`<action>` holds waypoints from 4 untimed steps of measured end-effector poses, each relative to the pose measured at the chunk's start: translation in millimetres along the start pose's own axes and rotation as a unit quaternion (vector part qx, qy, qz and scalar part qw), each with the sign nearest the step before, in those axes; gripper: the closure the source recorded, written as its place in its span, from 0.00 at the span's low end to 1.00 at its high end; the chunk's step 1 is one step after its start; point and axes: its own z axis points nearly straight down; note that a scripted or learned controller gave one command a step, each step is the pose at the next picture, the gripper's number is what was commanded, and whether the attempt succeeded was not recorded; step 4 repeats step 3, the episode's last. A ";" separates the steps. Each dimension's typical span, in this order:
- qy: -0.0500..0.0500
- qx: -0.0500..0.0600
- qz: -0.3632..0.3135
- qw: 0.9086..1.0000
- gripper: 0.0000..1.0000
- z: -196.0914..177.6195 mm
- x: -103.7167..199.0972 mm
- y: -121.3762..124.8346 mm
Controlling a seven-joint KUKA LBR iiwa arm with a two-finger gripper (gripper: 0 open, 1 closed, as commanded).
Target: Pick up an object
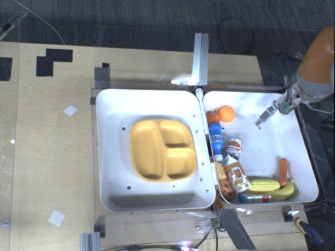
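The right bin point(272, 145) holds several small things along its left wall and front. An orange ball point(226, 113) lies at the back, with a blue bottle point(215, 137) and a small can point(234, 147) in front of it. Nearer the front are a tilted carton point(238, 177), a yellow banana point(269, 186) and a red sausage point(283, 170). My gripper point(261, 120) hangs over the bare back right part of this bin, pointing down and left. It is apart from every object, roughly 65 px right of the orange ball, with nothing seen in it.
The left bin point(112, 140) holds a yellow divided tray point(162, 149). A metal post point(200, 56) stands behind the wall between the two bins. The grey arm with its orange band point(319, 59) comes in from the upper right. A marker point(256, 197) lies at the right bin's front wall.
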 end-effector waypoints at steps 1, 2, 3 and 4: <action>0.002 0.005 0.045 0.999 0.00 39.8 -3.2 29.3; -0.001 0.007 0.104 0.995 0.00 48.1 45.8 62.1; -0.003 0.000 0.101 0.995 1.00 34.4 47.0 68.6; -0.003 0.000 0.101 0.995 1.00 34.4 47.0 68.6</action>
